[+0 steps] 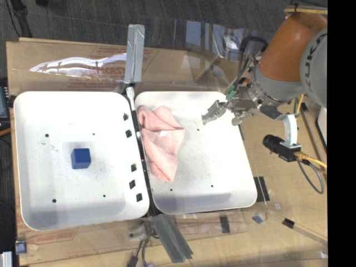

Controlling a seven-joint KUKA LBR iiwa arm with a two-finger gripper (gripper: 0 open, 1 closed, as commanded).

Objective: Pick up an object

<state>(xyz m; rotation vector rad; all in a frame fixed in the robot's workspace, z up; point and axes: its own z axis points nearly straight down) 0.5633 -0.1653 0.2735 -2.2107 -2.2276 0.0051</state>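
1. The gripper (214,113) hangs over the upper right part of the right bin (222,191); its fingers (210,115) look spread and hold nothing.
2. The pink cloth (161,141) lies crumpled to the left of the fingers, near but apart, against the right bin's left wall. A blue cube (81,158) sits much farther left, in the left bin (33,204).
3. This reads as the approach step; no grasp is made yet.
4. Next, likely: shift left over the cloth, descend, and close on a raised fold.

Bright even overhead light, white bins (33,121) nearly blown out, glare on plastic sheet (83,67) upper left, soft shadows, slightly grainy focus
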